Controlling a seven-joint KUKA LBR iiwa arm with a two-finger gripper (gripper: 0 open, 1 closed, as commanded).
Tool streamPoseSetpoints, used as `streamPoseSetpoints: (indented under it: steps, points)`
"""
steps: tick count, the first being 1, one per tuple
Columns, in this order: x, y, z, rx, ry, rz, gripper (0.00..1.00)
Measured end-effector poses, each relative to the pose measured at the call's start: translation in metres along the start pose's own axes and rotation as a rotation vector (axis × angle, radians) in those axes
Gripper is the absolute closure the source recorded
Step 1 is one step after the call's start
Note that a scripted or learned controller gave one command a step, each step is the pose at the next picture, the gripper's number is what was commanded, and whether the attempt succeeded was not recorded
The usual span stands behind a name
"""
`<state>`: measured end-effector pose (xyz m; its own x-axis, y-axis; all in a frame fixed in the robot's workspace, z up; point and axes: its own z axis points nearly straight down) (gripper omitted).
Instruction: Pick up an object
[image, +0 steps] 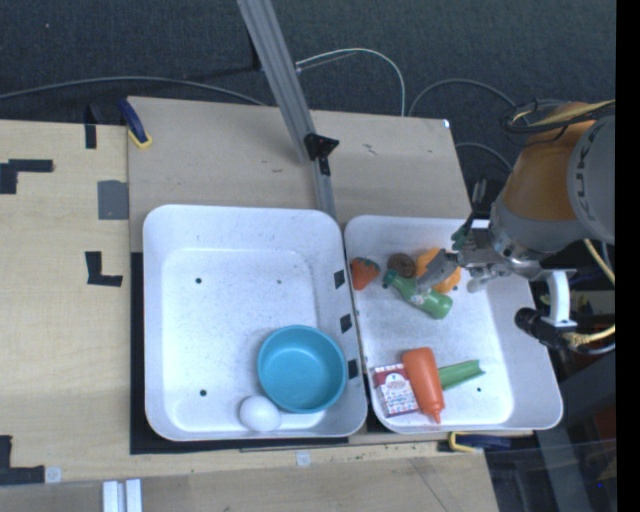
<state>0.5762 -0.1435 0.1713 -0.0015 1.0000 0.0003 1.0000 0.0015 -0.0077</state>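
Camera view is looking down on two white bins sitting side by side, touching along their inner walls; the left bin (160, 300) is holding a blue bowl (301, 368) near its front right corner, with a white ball (259, 412) touching the bowl's front left edge; the right bin (530, 385) is holding the rest. Toward that bin's back, a small orange-red piece (364, 271) is lying nearest the left bin, a brown round piece (401, 264) is sitting just beside it, a green bottle-like toy (422, 299) is lying tilted in front of the brown piece, and an orange object (437, 268) is lying against the green toy; toward the bin's front, a carrot (427, 380) is lying over a red and white carton (395, 390), with a green piece (459, 374) beside it. The gripper (440, 282) is hanging over the orange object and green toy; whether it is open or closed cannot be told.
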Motion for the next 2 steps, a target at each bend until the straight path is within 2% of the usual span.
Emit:
streamPoseSetpoints:
  steps: [2]
  points:
    - [0.002, -0.002, 0.083, -0.007, -0.002, 0.000, 0.00]
